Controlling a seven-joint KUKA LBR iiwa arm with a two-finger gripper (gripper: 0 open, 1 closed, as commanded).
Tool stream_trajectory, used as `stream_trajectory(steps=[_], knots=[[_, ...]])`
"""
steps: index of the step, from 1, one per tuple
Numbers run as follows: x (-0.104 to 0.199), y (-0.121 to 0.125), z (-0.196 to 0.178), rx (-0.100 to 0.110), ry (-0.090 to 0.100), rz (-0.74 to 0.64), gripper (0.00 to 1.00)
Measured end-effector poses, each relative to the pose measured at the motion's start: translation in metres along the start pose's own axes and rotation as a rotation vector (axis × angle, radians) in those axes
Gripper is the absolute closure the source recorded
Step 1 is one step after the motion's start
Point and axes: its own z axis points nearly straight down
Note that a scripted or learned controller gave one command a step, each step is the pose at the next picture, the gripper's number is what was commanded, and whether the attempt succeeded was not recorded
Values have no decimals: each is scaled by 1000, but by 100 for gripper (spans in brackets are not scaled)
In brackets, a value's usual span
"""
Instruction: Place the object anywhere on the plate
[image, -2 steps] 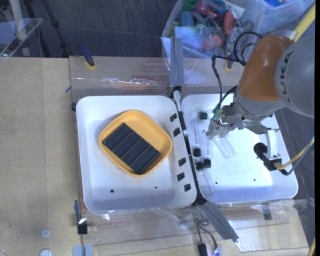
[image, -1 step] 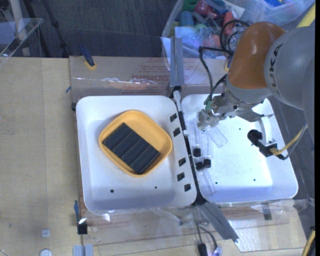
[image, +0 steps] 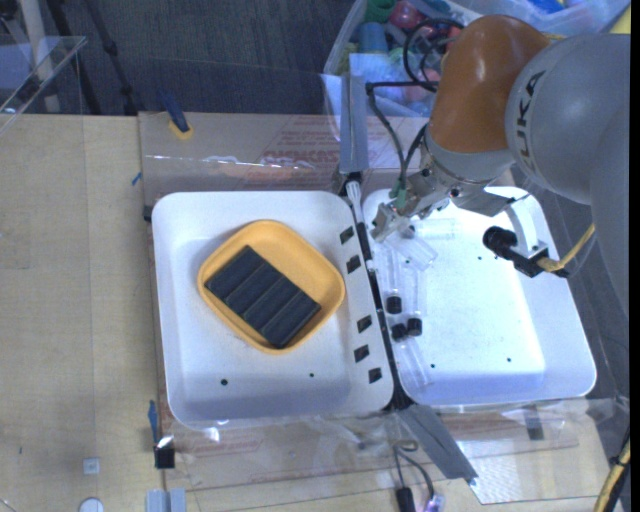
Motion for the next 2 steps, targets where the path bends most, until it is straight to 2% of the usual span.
stream_trajectory(steps=[1,2], knots=[[23,-20,21,4,4,-217,100],[23,-20,21,4,4,-217,0]])
